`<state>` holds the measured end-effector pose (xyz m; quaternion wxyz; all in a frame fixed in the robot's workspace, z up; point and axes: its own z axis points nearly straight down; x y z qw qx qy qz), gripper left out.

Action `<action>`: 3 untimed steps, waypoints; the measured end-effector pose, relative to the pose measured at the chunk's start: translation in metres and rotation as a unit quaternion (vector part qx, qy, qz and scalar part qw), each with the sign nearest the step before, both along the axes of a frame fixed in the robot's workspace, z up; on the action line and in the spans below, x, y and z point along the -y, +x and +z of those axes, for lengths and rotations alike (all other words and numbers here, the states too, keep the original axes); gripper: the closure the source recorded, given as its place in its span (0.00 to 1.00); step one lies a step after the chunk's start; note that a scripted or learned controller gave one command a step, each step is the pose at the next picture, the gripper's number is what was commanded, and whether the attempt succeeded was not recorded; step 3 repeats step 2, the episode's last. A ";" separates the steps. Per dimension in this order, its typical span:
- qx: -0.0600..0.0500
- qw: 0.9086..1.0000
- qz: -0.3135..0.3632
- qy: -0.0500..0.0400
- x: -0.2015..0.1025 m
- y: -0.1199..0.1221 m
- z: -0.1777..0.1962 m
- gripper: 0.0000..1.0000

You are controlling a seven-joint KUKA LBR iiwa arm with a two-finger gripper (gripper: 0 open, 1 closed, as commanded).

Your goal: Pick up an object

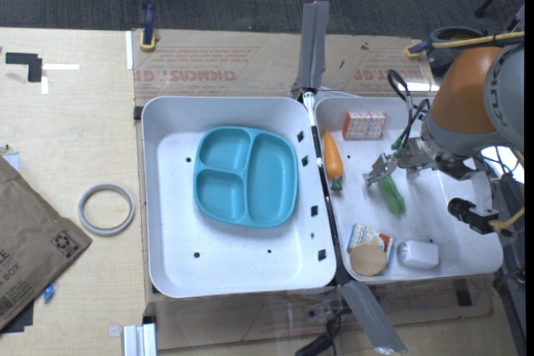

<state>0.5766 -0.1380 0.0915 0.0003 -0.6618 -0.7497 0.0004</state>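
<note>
The gripper (385, 168) hangs low in the right bin (467, 267), its fingers spread and nothing between them, with the green vegetable-shaped toy (392, 194) lying just below and beside the fingertips on the bin floor. To do the grasp well, I judge it should centre the fingers across the toy's narrow width, go down until they straddle it, then close and lift straight up. The toy carrot (333, 157) by the bin's left wall and the small printed box (365, 126) lie near, so the approach needs to be kept tight.
</note>
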 end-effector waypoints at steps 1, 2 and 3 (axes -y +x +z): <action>0.000 1.000 -0.002 0.000 0.001 0.000 0.009 1.00; 0.000 0.999 -0.035 0.000 -0.097 0.011 0.141 1.00; 0.000 0.999 -0.035 0.000 -0.097 0.011 0.141 1.00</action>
